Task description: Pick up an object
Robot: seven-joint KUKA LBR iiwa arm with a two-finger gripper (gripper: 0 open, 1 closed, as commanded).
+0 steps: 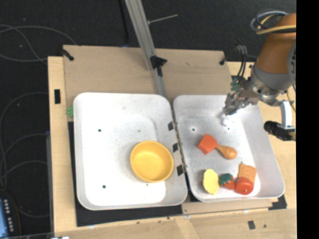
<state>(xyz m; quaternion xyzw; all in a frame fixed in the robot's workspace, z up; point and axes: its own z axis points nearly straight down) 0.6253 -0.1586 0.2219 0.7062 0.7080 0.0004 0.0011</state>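
I see the gripper (230, 108) over the right bin's (266, 148) far end (whether it's wide or narrow, I cannot tell). The toys lie nearer: orange block (207, 144), yellow piece (211, 181), tomato (243, 185). Yellow bowl (151, 161) sits in the left bin (99, 118).

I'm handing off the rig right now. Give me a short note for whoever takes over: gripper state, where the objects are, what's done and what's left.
Gripper: over the far end of the right bin, nothing seen between its jaws; open or shut unclear.
Right bin: orange block, brown piece beside it, yellow piece, red tomato near the front edge.
Left bin: yellow bowl.
Done: nothing picked.
Left: descend on an object and grasp it.
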